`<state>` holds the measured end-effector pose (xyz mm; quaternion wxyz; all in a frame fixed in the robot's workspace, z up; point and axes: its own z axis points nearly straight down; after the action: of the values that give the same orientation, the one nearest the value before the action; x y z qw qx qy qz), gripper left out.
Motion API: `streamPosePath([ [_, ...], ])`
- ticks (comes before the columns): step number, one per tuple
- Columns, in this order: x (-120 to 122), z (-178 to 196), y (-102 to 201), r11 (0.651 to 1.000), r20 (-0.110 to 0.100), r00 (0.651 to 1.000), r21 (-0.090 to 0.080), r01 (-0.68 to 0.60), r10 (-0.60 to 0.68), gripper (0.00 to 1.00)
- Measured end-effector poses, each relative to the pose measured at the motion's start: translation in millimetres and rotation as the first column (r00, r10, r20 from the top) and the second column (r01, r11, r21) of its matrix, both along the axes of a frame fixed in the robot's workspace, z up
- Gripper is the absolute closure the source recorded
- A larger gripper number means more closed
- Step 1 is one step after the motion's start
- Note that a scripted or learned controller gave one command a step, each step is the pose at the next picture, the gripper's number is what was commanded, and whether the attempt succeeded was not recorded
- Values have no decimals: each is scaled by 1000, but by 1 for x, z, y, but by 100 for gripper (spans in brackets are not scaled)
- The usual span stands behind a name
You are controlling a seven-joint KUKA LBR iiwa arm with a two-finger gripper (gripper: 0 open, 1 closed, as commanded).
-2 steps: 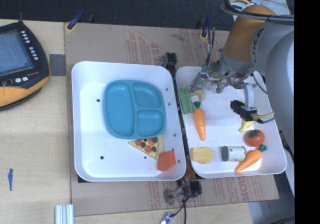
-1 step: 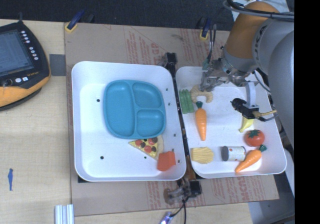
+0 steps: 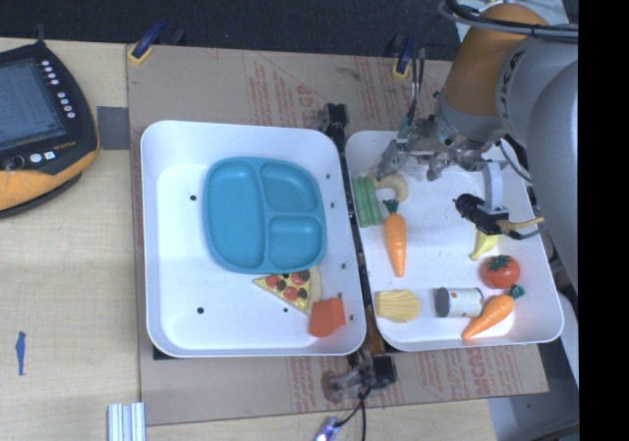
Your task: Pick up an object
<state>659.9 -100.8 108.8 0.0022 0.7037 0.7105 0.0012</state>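
Note:
My gripper (image 3: 411, 162) hangs over the back left part of the right bin (image 3: 432, 331), open, with bare bin floor showing between its fingers. Just in front of it and to the left lies a small beige curved piece (image 3: 391, 185). A green ridged piece (image 3: 366, 200) lies along the bin's left wall. An orange carrot (image 3: 395, 244) points toward the front, below the beige piece. Nothing is held.
The right bin also holds a yellow ridged chip (image 3: 397, 305), a grey and black can (image 3: 458, 302), a tomato (image 3: 500, 271), a second carrot (image 3: 488, 316) and a yellow piece (image 3: 484, 247). The left bin (image 3: 167, 233) holds a blue divided plate (image 3: 263, 213), a pizza slice (image 3: 289, 287) and a red block (image 3: 327, 316).

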Motion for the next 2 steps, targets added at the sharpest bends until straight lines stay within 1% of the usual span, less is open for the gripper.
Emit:
streamPosePath([
  [1,-1,-11,4,1000,0,1000,-1,5,-5,0],
  [2,1,2,5,1000,4,1000,0,2,-2,100],
])
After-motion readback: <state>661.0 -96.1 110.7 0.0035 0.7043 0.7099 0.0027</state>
